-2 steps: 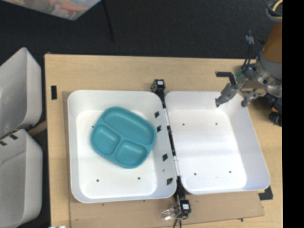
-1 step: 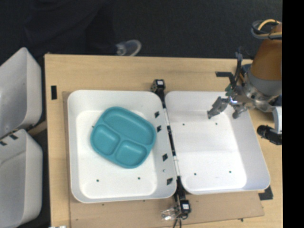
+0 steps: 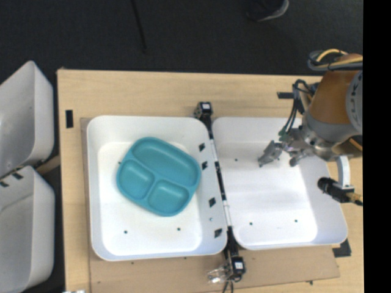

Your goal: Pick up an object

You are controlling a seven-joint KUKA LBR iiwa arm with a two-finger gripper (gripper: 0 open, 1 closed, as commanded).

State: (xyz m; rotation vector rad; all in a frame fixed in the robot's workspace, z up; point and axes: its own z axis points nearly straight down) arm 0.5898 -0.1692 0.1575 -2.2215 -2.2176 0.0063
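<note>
Pale wood bench (image 3: pixel 146 93) carries both white bins; your gripper (image 3: pixel 282 154) hangs over the right bin (image 3: pixel 275 224), fingers spread apart and gripping nothing. Left of it, across the divider, lies the teal plate (image 3: pixel 159 176). You're at approach: cross over, descend onto its rim.

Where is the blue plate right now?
The blue divided plate lies in the left bin, near its middle, far from the hand over the right bin.
</note>
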